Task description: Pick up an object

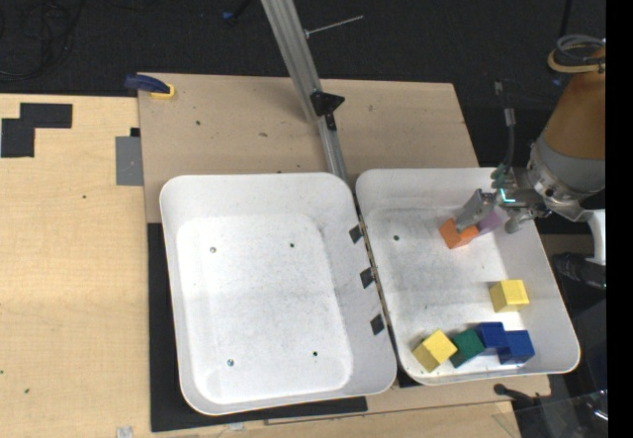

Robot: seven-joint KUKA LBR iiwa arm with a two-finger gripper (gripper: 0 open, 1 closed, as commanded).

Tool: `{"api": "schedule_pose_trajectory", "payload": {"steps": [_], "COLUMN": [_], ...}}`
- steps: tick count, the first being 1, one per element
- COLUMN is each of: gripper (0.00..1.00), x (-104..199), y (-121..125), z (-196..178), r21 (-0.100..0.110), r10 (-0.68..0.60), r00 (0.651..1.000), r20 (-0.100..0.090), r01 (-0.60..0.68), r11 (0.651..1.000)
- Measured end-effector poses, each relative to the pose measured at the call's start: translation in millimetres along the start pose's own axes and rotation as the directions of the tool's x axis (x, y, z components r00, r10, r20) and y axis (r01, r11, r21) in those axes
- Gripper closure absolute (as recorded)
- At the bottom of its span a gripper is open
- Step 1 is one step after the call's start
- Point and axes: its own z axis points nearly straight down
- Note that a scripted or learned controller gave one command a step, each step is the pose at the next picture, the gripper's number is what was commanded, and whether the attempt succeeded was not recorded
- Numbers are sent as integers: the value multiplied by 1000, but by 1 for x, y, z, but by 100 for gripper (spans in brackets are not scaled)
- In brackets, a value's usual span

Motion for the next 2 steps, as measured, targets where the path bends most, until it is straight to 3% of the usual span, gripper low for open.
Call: {"api": "schedule_pose_trajectory", "payload": {"steps": [1,2], "gripper": [0,0], "x": [0,0], "y": [1,-4], "z": [-2,62], "r21": [-4,2], "r10": [-1,1], "r00": [1000,1000], "r20": [1,0], "r01": [1,-1], "r11": [1000,1000]}}
